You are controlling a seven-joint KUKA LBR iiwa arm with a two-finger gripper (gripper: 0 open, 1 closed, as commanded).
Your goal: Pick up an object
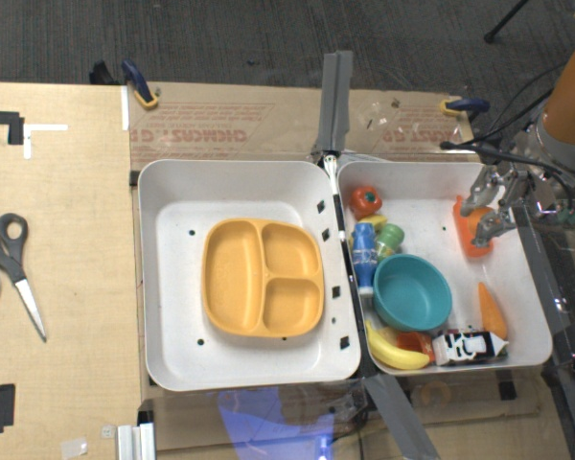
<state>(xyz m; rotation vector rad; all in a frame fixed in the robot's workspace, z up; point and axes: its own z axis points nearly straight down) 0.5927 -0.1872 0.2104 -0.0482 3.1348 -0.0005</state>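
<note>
My gripper [490,209] hangs over the right side of the right bin [431,182], right above an orange object [473,235] that lies by the bin's right wall; it touches or nearly touches that object's top. The same bin holds a red tomato [366,199], a blue bottle [364,249], a small green object [391,236], a teal bowl [412,291], a banana [395,349], a carrot [492,310] and a black-and-white carton [470,345].
In the left bin [163,257] lies a yellow divided plate [264,278]. Scissors [14,266] rest on the wooden bench at the far left. Blue clamps [139,82] pin the cardboard behind the bins. Cables hang beside the arm at the right.
</note>
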